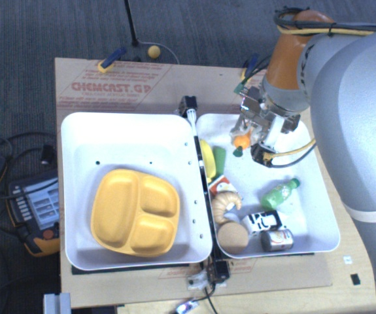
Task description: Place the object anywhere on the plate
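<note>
Two white bins sit side by side on your bench (109,77). The left bin (83,129) holds the yellow plate (135,211), a three-part tray lying flat near the middle of the bin, a little toward the near side. The right bin (318,195) holds all the loose things.

Your arm (292,51) comes in from the right, and its hand (248,135) hangs over the far part of the right bin. A small orange object (240,141) with a green tip shows right at the fingers, seemingly between them, but you cannot tell from this angle whether they are pinching it or merely in front of it, nor whether they are spread or pressed together. The orange object is well apart from the plate, on the far side of the wall between the bins.

Along the left wall of the right bin you see a yellow and green item (209,159), and nearer to you a red-and-white packet (222,187), a tan braided piece (225,206) and a round brown thing (233,237), close together. To their right lie a green bottle (280,192) on its side, a black-and-white carton (264,220) and a can (277,239) at the near edge.
</note>
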### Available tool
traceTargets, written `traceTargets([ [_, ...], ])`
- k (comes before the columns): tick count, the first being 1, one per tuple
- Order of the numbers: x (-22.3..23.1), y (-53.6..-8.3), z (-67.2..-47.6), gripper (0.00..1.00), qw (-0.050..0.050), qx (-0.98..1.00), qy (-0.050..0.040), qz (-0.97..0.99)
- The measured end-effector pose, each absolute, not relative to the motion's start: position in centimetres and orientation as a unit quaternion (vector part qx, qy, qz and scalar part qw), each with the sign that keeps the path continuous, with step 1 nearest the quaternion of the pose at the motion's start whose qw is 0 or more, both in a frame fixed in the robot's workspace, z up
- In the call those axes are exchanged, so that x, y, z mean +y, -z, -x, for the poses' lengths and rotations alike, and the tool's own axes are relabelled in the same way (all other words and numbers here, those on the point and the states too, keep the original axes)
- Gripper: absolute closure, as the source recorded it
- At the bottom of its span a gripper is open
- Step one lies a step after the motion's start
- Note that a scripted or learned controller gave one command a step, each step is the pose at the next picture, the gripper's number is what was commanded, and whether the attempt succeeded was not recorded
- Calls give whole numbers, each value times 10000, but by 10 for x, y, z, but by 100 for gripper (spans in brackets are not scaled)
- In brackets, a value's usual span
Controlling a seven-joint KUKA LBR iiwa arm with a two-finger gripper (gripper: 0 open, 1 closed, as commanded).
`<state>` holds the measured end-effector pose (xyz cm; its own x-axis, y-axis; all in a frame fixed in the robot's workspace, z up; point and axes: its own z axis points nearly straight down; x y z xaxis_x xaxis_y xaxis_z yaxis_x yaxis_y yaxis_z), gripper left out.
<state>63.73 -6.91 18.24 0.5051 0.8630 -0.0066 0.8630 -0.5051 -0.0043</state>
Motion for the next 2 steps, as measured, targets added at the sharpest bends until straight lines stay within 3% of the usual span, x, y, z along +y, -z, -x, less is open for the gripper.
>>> traceTargets([
  [1, -69, -183, -637, 0, 2, -4973, -37, 8676],
  [2, -55, -287, -615, 0, -33, -6556, 4, 7551],
])
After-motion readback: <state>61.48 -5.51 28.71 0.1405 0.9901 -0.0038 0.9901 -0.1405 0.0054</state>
